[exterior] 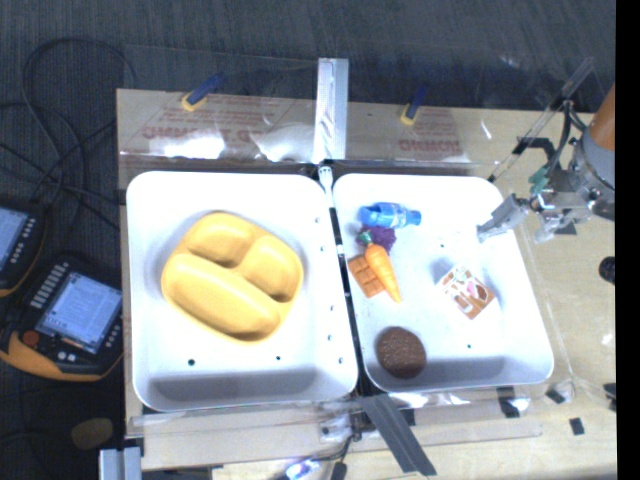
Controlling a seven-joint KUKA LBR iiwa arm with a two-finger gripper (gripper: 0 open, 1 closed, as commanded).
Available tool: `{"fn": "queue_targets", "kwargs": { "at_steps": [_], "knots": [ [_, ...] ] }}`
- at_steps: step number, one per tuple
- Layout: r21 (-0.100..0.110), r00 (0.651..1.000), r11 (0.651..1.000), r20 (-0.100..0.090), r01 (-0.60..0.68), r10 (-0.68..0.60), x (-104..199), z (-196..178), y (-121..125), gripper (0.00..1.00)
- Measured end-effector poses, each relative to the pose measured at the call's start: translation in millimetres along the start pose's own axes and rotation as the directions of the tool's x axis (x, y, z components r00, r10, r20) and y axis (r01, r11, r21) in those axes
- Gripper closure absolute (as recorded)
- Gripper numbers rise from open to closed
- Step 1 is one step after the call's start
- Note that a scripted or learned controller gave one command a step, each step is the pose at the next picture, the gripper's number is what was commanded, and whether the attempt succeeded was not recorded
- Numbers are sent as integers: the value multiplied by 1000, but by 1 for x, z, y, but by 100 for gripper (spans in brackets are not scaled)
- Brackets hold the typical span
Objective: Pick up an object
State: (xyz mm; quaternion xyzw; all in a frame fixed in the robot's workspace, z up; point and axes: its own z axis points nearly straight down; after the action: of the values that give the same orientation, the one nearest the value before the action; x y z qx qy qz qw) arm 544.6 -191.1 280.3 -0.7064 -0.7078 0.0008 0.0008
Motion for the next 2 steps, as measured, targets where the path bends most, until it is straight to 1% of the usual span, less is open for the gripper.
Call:
{"fn": "queue_targets", "kwargs": {
  "at_steps": [1, 2],
  "knots": [
    [-1, 982, 982, -1, 190, -190, 7, 136, -7, 0],
    [-5, 981, 981, 3, 193, -193, 7, 184, -2, 0]
  ]
}}
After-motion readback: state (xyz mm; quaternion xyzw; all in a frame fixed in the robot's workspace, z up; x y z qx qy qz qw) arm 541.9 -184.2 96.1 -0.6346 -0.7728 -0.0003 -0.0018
